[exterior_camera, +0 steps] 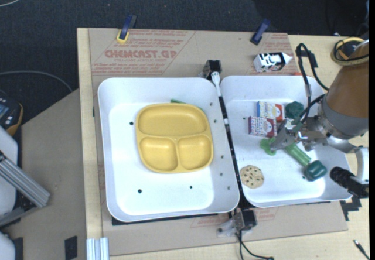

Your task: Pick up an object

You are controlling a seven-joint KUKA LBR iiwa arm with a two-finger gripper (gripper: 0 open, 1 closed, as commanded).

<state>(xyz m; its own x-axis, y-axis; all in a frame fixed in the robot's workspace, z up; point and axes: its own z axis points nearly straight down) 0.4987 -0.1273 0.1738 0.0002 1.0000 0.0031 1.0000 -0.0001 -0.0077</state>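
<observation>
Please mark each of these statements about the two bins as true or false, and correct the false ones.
1. The yellow three-compartment plastic plate lies in the left white bin. True.
2. The round chocolate-chip cookie lies on that plate. False: it lies in the right white bin.
3. The green plastic dumbbell lies in the right bin. True.
4. The small red-and-white carton stands outside both bins. False: it is in the right bin.

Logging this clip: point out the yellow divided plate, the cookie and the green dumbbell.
yellow divided plate (pixel 173 119): camera view, its large compartment.
cookie (pixel 252 176): camera view, its centre.
green dumbbell (pixel 302 156): camera view, its bar.
</observation>
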